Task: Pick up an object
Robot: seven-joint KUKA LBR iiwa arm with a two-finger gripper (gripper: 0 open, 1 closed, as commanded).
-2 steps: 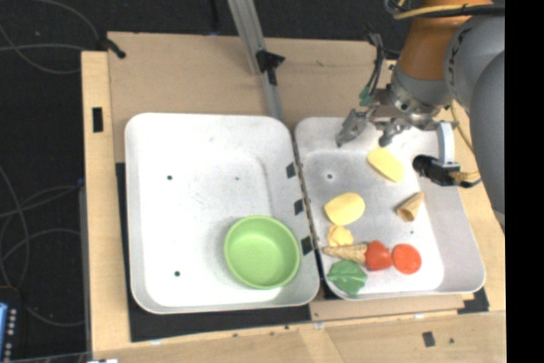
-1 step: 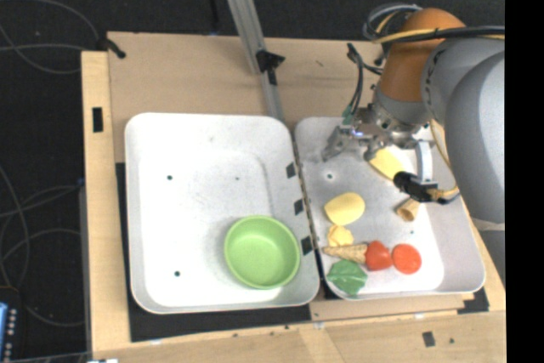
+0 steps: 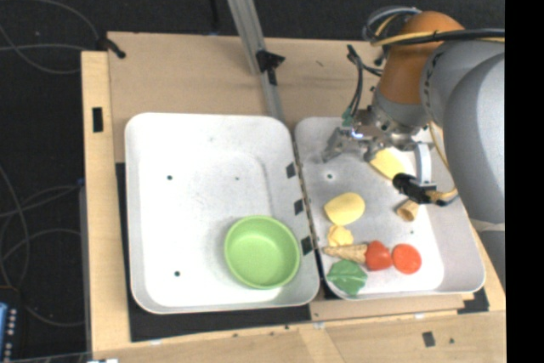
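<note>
The claw point(image 3: 350, 140) hung low over the far end of the right bin point(image 3: 448, 246), close to the wall between the two bins. It was not clear whether the claw was wide or narrow, and nothing could be seen in its grip. The grey arm point(image 3: 467, 110) with its orange band point(image 3: 406, 74) came in from the right side.

Just beside the claw, on the arm's side, lay a pale yellow block point(image 3: 388, 163). A little nearer the camera, and apart from the claw, lay a round yellow lump point(image 3: 344, 207). A small yellow bit point(image 3: 339, 235) sat right below the lump. Near that was a tan cone point(image 3: 343, 251), and its wide end touched a red ball point(image 3: 378, 256). An orange-red ball point(image 3: 407, 258) lay just beside the red one. A green leafy piece point(image 3: 347, 276) rested in the near corner of the bin, well away from the claw.

In the left bin point(image 3: 195, 174) stood a green bowl point(image 3: 262, 252), upright, near the front. Both white bins sat side by side on the brown tabletop point(image 3: 187, 72).
</note>
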